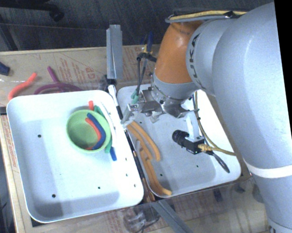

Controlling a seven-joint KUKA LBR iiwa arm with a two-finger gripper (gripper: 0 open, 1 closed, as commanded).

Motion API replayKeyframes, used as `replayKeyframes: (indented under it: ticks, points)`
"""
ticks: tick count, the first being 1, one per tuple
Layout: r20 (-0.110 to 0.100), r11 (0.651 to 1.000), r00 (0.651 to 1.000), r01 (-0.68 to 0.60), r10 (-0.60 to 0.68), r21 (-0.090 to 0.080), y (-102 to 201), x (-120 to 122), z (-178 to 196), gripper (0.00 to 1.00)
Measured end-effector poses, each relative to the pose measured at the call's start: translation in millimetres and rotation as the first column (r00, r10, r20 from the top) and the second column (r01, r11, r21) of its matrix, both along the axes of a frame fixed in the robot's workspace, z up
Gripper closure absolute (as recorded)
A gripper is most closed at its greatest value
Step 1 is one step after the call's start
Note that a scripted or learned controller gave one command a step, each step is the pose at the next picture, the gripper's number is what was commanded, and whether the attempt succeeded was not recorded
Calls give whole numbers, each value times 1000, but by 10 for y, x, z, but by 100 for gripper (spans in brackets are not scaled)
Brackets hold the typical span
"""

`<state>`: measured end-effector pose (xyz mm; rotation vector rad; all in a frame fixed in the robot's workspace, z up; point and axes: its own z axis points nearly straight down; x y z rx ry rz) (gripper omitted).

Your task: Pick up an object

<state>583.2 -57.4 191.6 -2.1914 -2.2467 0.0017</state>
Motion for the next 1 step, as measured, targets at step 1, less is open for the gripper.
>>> replayKeyframes:
  ticks: [1]
  points:
    - [47, 1000, 999, 1, -2, 11, -177, 108, -329, 0]
